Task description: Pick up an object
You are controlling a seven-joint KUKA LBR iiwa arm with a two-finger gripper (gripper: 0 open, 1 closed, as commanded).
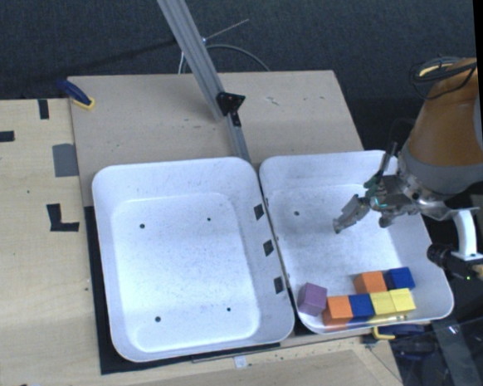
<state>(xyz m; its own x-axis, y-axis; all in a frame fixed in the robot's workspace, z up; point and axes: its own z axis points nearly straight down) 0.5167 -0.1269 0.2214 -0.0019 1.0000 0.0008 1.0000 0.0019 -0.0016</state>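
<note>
Claw (344, 221): hangs over the right bin (306, 170); whether its tips are apart or together, cannot tell.
Blocks (374, 295): clustered against the bin's near wall, well apart from the claw.
Purple block (313, 296): stands loose, probably easiest to grab.

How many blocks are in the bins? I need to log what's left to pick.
7, all along the near edge of the right bin: purple block, two orange blocks, two blue blocks, two yellow blocks. They sit tightly packed, so another could be hidden.

The tool (344, 221) hovers over the right bin (323, 173), above coloured blocks (368, 296).
</note>
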